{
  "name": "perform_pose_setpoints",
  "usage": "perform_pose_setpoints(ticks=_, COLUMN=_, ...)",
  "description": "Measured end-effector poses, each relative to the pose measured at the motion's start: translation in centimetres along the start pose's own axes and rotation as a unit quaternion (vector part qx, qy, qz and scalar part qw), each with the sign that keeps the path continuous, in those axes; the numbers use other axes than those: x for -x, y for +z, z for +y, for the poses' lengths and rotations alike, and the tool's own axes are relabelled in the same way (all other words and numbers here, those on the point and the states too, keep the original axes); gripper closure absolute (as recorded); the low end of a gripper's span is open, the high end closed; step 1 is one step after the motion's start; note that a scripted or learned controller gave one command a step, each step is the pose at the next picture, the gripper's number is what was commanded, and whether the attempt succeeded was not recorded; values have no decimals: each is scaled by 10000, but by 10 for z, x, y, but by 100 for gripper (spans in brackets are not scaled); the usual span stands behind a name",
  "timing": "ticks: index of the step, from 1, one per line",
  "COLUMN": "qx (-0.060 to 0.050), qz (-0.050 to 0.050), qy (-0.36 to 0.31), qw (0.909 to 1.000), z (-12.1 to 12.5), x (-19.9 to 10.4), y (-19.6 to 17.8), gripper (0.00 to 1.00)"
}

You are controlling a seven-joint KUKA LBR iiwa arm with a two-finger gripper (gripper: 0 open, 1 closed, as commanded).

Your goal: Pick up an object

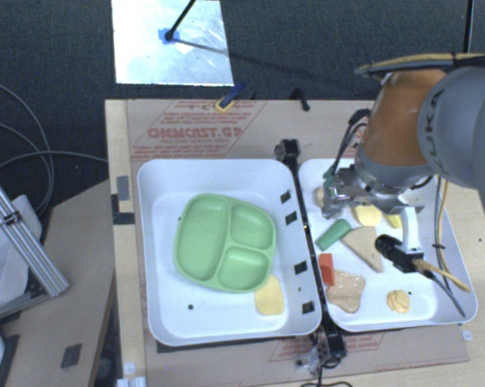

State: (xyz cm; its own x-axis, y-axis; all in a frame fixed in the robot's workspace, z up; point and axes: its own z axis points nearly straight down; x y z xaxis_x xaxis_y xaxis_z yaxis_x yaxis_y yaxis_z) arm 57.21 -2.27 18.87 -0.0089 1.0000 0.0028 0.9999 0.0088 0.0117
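Hanging over the right bin point(374, 313) near its far left corner, the gripper point(335, 200) sits just beside a green wedge point(333, 235); whether it is apart or together cannot be told. Left bin point(159, 199) bears a green divided plate point(226, 243) and a yellow piece point(269, 296).

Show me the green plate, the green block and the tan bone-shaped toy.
green plate point(225, 243), camera view, where its dividers meet.
green block point(334, 235), camera view, its centre.
tan bone-shaped toy point(346, 291), camera view, its centre.
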Motion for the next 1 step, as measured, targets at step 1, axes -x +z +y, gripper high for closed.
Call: perform_pose_setpoints(ticks=1, qx=-9, qz=-41, qy=61, qw=10000, z=54, x=82, y=-22, gripper=100)
